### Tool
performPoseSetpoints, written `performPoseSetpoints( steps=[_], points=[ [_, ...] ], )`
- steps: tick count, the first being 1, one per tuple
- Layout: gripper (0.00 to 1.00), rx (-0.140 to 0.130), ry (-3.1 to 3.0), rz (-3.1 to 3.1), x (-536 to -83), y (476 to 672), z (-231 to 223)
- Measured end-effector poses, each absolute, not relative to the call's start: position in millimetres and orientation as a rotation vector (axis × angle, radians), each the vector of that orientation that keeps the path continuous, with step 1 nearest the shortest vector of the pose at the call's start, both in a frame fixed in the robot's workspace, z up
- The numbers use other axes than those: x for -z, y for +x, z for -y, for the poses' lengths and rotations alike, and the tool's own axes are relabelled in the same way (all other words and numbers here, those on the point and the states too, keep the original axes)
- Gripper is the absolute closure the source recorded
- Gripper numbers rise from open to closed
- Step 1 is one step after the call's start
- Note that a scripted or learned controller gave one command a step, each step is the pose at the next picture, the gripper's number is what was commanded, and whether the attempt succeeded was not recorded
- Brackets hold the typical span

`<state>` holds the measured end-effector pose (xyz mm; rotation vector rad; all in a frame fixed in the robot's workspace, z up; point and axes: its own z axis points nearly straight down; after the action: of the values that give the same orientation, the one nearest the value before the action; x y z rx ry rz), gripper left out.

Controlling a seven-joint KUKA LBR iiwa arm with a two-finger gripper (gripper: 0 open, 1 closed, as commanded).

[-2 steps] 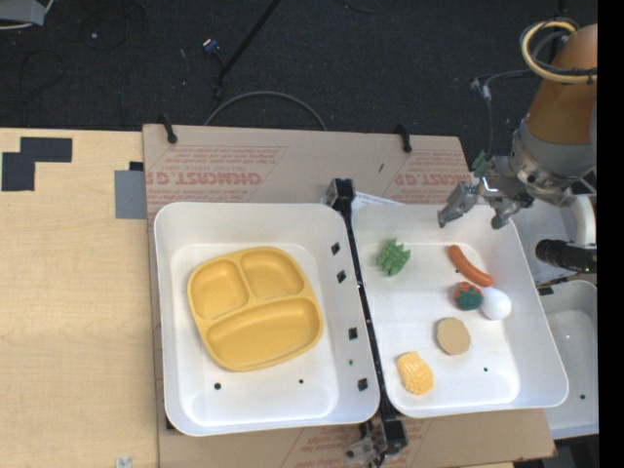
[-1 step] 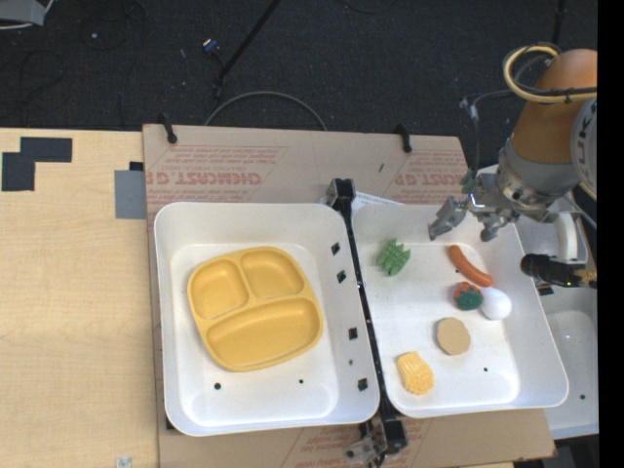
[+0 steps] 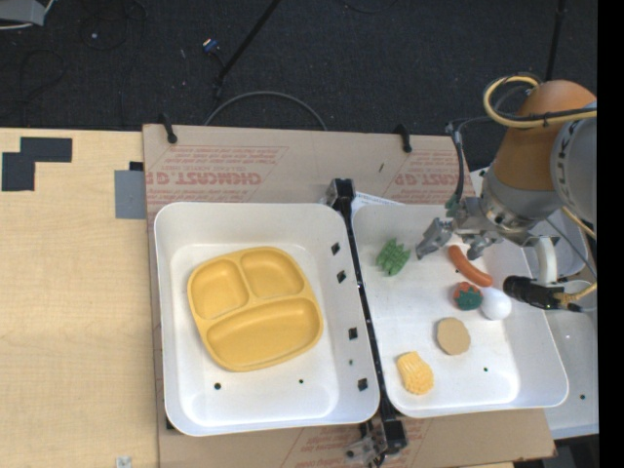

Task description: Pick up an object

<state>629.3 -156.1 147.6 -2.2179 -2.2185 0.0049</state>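
Two shallow white bins side by side on the tabletop, a sheet of printed cardboard beneath them. In the left bin: a yellow divided plate with three compartments, lying flat near the middle. In the right bin: a green leafy toy near the upper left; an orange-red toy sausage toward the upper right; just below it a small dark green and red piece touching a white egg-like ball; a round tan disc lower down; a yellow corn cob toy near the front edge. Reaching in from the right, the grey arm with its orange band. Over the upper part of the right bin, the claw, fingers spread apart, nothing between them. One fingertip between leafy toy and sausage, the other close beside the sausage's upper end; contact with it impossible to tell.
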Motion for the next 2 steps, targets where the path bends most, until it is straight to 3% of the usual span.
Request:
performPoseSetpoints(
  steps=[1,2],
  points=[
    [0.0,-0.006,-2.218,2.217,-94,628.5,155],
    [1.0,-0.004,-2.22,2.217,-107,629.2,155]
  ],
)
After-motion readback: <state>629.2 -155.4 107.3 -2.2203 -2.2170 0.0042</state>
